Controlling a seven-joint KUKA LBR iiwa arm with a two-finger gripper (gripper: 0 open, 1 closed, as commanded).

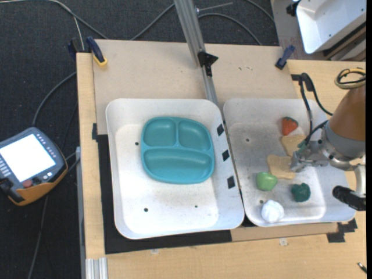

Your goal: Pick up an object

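**Hand low in the right bin, over the tan pieces**

The objects to pick lie in the right bin (250, 156). A tan flat piece (281, 168) lies near the middle of it, with a second tan piece (292, 142) just above, and a red object (289, 124) sits beyond that toward the far wall. A green round object (267, 181) rests just beside the lower tan piece on its near-left side. A dark green object (300, 192) sits to the right of it, and a white lumpy object (272, 211) lies close to the near wall.

The hand (300, 158) hangs low between the two tan pieces, at the right end of the lower one. Whether its fingers are spread or closed cannot be told from this view, and nothing can be seen held between them. The arm (351, 124) reaches in from the right, its orange band above the grey wrist.

The left bin (125, 173) holds a teal divided plate (176, 150) with three compartments, lying flat near the middle. Both bins sit side by side, touching, on the tabletop (151, 68). A metal pole (192, 22) rises from the far side between the bins. A handheld screen unit (28, 164) lies on the dark floor at the left.
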